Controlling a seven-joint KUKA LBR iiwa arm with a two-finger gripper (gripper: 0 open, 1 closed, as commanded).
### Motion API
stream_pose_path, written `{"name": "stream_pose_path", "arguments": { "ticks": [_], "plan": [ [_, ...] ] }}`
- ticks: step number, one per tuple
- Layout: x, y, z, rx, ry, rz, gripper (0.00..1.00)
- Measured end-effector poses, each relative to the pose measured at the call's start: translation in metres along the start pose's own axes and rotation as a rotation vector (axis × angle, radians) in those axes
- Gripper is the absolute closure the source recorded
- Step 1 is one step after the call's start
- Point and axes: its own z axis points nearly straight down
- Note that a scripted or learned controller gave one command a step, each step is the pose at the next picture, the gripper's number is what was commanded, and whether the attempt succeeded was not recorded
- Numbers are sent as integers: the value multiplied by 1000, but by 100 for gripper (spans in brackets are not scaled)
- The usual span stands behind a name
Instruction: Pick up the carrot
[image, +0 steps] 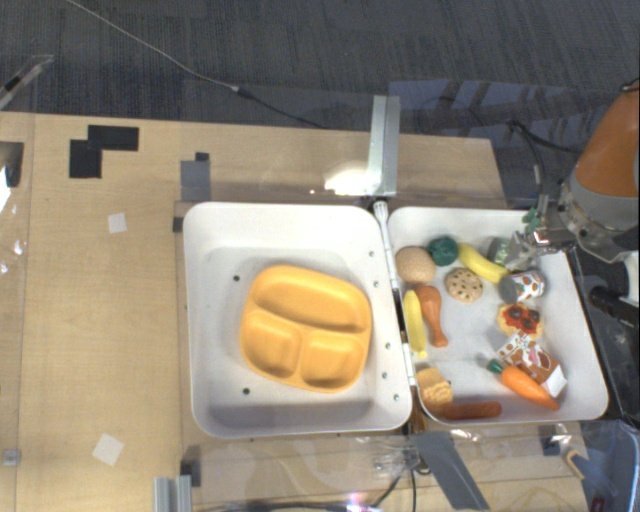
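a single fixed camera looks down from above the pale wooden bench (90, 330) at a slant, from its near side. it stands far enough back to take in both shallow white plastic bins: the left white bin (200, 330) lies near the middle of the picture, and the right white bin (585, 340) lies just beside it, toward the right edge. beyond the bench's far edge, dark grey carpeted floor (250, 50) crosses the top. the grey arm with its orange band (610, 160) enters at the upper right, cut off by the frame.

Divided tray (305, 327) in left bin (215, 300); carrot (527, 384) near right bin (590, 370) front right corner, sausage (468, 409) along front edge.
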Motion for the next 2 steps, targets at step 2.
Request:
{"name": "stream_pose_path", "arguments": {
  "ticks": [2],
  "plan": [
    [-30, 62, -4, 0, 0, 501, 100]
  ]
}}
